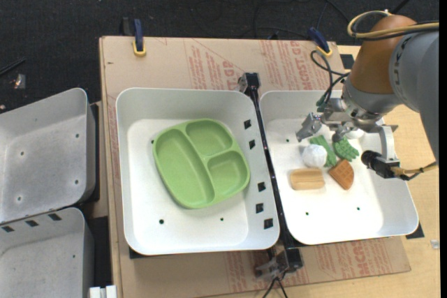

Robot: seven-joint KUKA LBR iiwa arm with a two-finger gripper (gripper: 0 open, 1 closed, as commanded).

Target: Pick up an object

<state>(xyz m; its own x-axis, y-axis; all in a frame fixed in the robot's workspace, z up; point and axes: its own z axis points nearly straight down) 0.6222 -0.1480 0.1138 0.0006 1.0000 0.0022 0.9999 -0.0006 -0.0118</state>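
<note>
Camera view: white ball just below tool.

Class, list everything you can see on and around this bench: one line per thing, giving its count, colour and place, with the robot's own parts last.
Bins: 2, white, side by side on the bench; left bin, right bin.
Plate: 1, green, three compartments, in the left bin.
Ball: 1, white, in the right bin, under the gripper.
Green toys: 2 or so, green, right bin, beside the ball; shapes unclear.
Block: 1, tan, right bin, below the ball.
Wedge: 1, orange-brown, right bin, right of the block.
Board: 1, brown cardboard, under both bins.
Clamps: 2, blue and yellow, on the board's far edge.
Trays: 2, white, left of the bench.
Arm: 1, grey and orange, from the right.
Gripper: 1, grey, over the right bin's toys.
</note>
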